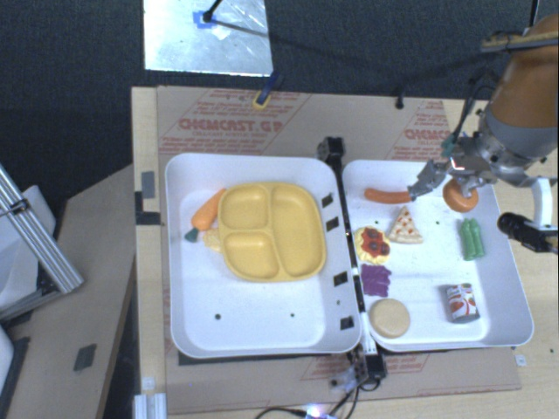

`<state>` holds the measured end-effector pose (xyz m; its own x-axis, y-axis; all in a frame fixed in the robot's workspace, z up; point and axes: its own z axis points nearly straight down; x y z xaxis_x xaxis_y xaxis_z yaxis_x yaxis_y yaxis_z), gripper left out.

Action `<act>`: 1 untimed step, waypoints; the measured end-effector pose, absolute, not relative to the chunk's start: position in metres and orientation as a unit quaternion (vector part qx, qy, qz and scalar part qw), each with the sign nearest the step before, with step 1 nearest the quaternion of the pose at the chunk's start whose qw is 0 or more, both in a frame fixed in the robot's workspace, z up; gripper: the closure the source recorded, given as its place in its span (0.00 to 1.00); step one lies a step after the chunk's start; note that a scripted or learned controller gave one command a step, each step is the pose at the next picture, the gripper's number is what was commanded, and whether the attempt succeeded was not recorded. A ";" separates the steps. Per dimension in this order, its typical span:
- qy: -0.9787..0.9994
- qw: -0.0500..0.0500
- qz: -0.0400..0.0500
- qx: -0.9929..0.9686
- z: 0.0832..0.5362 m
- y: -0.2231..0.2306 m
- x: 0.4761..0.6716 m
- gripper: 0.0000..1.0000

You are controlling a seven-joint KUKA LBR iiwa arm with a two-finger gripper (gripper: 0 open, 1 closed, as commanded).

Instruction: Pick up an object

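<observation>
Gripper hangs in the right bin, upper part; finger state cannot be told. Sausage lies just left of it, long axis running left-right.

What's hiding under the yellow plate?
A toy carrot pokes out from beside the yellow plate's left edge, with a small yellowish piece peeking out just below it. Whatever else lies under the plate is covered, so I cannot tell.
</observation>
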<state>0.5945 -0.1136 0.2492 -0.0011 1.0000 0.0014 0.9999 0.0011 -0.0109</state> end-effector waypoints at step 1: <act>-0.708 0.000 -0.001 -0.706 0.257 -0.113 0.596 0.00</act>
<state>0.5963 -0.1132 0.2568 -0.0033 1.0000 0.0002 1.0000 0.0033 0.0012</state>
